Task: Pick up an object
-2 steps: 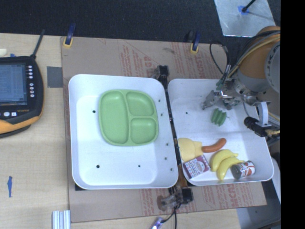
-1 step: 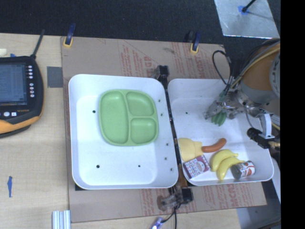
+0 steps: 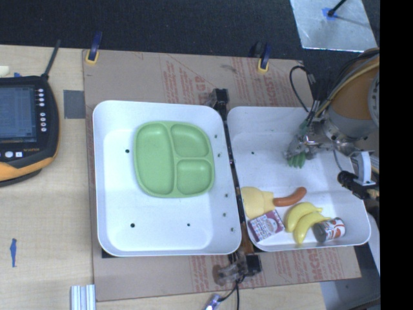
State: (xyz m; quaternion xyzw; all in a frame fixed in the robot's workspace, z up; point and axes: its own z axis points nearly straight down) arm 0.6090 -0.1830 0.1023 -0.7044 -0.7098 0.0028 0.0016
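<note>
can point(image 3: 330, 230) beside bananas point(image 3: 303, 219), label unreadable

Green divided plate point(image 3: 173, 158) lies in left bin point(image 3: 103, 173); bananas point(image 3: 303, 219) in right bin point(image 3: 258, 128).

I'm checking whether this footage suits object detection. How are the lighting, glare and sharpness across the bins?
Camera view: lighting is even and soft; the left white bin is bright, near washed out, with the pale green divided plate casting only a faint shadow. The image is soft overall; the tool and the small red-labelled can look blurry.
</note>
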